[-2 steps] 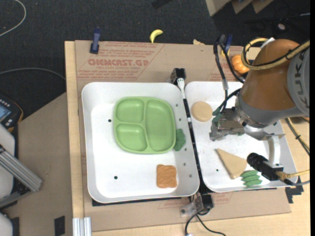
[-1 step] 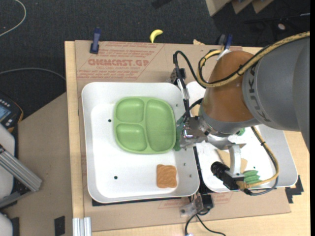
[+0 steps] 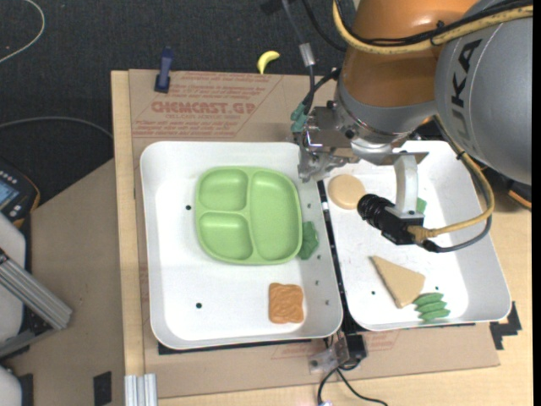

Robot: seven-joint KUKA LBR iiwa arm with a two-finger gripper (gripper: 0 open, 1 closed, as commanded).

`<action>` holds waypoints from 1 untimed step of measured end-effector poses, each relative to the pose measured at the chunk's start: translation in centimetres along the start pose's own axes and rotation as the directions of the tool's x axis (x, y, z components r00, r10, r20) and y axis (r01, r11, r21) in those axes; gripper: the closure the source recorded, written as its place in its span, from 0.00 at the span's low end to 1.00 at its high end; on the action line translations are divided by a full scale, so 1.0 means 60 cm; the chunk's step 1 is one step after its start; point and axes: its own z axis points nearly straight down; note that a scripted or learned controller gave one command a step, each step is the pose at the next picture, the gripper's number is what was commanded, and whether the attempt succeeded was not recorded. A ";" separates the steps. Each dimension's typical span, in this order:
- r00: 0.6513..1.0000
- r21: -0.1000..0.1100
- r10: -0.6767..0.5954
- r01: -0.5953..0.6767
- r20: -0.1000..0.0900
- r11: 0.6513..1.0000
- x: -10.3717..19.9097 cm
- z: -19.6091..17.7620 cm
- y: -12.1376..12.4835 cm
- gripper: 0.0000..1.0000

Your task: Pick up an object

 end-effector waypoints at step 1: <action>1.000 -0.001 0.005 -0.005 -0.001 1.000 0.016 -0.360 -0.055 1.00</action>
